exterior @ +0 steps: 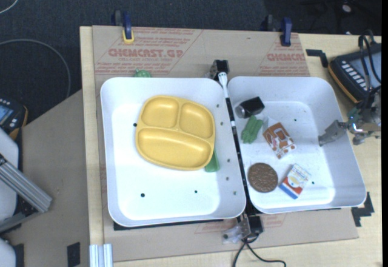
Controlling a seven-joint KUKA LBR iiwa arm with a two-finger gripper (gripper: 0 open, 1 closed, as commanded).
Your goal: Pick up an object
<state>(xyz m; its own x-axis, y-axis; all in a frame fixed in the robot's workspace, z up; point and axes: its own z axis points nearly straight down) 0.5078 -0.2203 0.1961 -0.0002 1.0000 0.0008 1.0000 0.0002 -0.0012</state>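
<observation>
The right bin [339, 196] holds a black block [251, 105], a green piece [252, 130], a red-and-white patterned packet [279, 139], a brown round disc [263, 177] and a small red, white and blue box [294, 180]. In the left bin [121, 199] lies a yellow divided plate [175, 133], with a green item [212, 164] poking out from under its right edge. My gripper [339, 130] sits low at the right bin's right wall, well right of the packet and apart from every object.
Blue clamps [127, 24] [285, 31] pin the brown board at the back. A dark device with cables [357, 71] sits right of the bins. A black fitting [220, 68] stands between the bins at the back.
</observation>
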